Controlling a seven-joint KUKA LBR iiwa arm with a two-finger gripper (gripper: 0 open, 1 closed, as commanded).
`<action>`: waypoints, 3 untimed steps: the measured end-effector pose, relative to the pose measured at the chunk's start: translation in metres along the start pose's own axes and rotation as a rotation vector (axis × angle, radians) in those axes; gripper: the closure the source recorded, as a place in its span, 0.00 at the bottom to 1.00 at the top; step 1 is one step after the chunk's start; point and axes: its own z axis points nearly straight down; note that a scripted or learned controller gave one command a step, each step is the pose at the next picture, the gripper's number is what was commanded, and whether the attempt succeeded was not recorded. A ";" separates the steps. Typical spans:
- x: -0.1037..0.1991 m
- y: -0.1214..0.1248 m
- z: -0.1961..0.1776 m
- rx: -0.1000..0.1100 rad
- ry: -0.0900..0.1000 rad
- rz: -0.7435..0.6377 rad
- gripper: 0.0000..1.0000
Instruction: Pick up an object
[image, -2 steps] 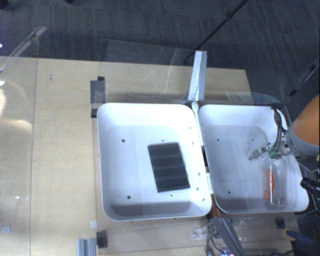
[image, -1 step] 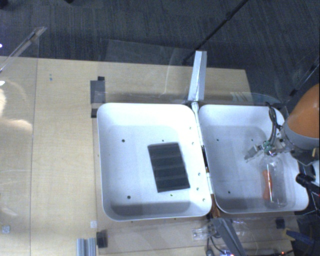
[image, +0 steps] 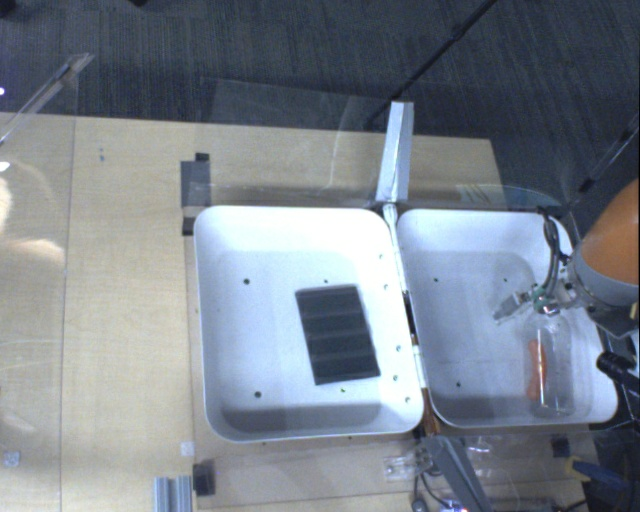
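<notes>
Left bin (image: 215, 300): holds a dark ribbed rectangular pad (image: 337, 334), lying flat near the middle, slightly slanted.
Right bin (image: 450, 240): holds a clear tube with an orange core (image: 543, 370), lying lengthwise near the right wall.
Gripper (image: 535, 300): low over the right bin, just above the tube's upper end; whether it is released or clenched cannot be told.
Step in hand: approach to the tube, by the look of it; no object seen held.
Next move calls for: settling squarely over the tube, closing across its narrow width, lifting straight up.

Surface (image: 120, 300): we see light wood.
On it: we see two white bins, left bin (image: 230, 330) touching right bin (image: 450, 250).
</notes>
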 end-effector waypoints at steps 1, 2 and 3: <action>0.003 -0.011 -0.007 -0.023 -0.016 -0.080 0.00; -0.017 0.063 0.022 0.074 0.038 0.161 0.00; -0.003 0.013 0.011 0.031 0.021 0.027 0.00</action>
